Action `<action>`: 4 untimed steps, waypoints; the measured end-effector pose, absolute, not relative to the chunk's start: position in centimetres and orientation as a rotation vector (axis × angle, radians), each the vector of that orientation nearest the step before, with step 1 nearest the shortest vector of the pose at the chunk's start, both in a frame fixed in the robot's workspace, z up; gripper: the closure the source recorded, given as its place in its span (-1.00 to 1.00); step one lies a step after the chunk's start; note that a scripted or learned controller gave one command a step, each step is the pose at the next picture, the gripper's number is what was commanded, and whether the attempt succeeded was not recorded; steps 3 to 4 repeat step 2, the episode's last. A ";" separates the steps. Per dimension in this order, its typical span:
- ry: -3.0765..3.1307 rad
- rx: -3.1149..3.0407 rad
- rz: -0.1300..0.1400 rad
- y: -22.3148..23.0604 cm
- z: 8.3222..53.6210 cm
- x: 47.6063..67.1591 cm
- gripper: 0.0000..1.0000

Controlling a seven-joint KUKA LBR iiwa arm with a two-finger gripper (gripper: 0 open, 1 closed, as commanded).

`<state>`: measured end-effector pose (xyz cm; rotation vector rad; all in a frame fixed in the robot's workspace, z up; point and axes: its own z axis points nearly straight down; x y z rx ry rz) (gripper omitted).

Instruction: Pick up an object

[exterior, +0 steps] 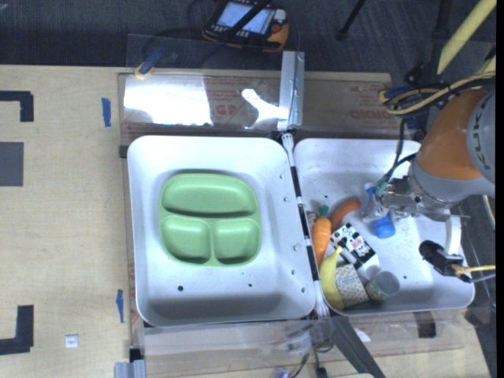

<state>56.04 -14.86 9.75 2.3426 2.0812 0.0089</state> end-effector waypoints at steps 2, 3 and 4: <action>2.089 2.344 0.000 -14.8 19.9 59.9 1.00; 2.089 2.344 0.000 -14.8 19.9 59.9 1.00; 2.089 2.344 0.000 -14.8 19.9 59.9 1.00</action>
